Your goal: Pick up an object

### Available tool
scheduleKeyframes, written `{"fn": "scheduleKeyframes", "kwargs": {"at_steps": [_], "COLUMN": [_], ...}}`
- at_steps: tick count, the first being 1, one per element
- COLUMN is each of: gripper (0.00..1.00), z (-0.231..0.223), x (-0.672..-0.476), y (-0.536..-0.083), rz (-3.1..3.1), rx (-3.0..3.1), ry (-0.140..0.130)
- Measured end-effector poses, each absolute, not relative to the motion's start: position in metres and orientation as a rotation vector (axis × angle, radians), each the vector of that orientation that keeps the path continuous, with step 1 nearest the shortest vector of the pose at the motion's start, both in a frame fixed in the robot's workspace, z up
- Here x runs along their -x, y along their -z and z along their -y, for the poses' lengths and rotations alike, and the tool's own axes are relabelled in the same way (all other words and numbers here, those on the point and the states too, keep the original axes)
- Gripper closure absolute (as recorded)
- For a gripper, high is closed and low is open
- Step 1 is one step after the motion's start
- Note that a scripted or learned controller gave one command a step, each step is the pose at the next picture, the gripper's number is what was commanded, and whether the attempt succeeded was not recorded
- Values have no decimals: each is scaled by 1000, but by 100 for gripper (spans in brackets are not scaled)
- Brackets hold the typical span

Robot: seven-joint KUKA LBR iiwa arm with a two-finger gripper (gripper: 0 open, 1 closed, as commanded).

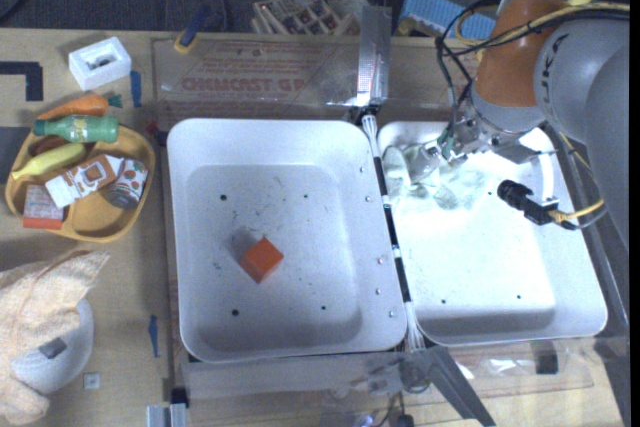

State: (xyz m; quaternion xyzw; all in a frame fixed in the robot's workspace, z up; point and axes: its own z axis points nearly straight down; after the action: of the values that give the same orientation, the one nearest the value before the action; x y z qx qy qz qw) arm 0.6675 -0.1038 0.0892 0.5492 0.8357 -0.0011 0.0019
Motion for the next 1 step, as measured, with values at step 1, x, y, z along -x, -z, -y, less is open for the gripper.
{"fn": "scheduleKeyframes", "kwargs": {"at_steps": [1], "gripper": [100], "z": [105], "x": [-670], "y": [-102], "rz": [-2615], "rx": [-1722], "ry": [-3]}}
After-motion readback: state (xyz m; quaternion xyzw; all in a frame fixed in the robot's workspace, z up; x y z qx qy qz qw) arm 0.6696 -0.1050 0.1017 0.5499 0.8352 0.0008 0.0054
